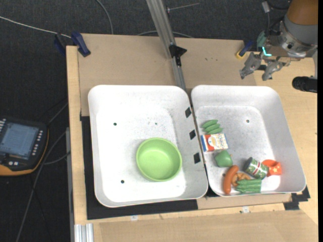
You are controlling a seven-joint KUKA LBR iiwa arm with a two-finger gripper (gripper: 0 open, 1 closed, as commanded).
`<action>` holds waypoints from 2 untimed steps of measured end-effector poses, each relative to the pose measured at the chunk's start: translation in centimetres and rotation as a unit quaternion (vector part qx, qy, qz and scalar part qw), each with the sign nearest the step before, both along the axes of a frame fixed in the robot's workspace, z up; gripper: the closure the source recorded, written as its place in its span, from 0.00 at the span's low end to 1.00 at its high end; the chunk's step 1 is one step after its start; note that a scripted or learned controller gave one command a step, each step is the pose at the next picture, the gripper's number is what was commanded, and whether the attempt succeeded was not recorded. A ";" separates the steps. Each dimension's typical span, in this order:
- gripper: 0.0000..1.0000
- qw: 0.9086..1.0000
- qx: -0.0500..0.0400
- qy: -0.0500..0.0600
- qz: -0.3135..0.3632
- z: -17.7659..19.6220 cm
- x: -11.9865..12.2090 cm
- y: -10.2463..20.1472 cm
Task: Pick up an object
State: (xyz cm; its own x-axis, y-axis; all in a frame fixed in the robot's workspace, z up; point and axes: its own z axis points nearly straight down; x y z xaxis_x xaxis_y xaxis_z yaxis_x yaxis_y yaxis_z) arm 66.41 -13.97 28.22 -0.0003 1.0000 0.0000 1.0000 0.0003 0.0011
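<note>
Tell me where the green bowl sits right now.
The green bowl sits in the left bin, toward its front right part, apart from the toys in the right bin.

Small toys (237, 166) lie clustered in the right bin's (282, 115) near half

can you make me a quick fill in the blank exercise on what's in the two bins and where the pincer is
1. The green bowl sits alone in the ____ bin of the camera view.
2. The small carton with the red stripe lies in the ____ bin.
3. The pincer hangs over the wooden bench, ____ the far rim of the bins.
4. The colour of the pea pods near the carton is ____.

Missing words: left; right; beyond; green
</note>
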 end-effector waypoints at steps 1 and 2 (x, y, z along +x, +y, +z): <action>0.00 1.000 0.000 0.000 0.000 0.0 0.0 0.0; 0.00 1.000 0.000 0.003 0.000 -6.3 -0.1 -0.1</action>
State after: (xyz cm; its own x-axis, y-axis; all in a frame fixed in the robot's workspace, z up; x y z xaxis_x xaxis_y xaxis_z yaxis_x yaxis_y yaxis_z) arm 66.31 -14.11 21.94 -0.0003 1.0000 0.0006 1.0000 0.0003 -0.0045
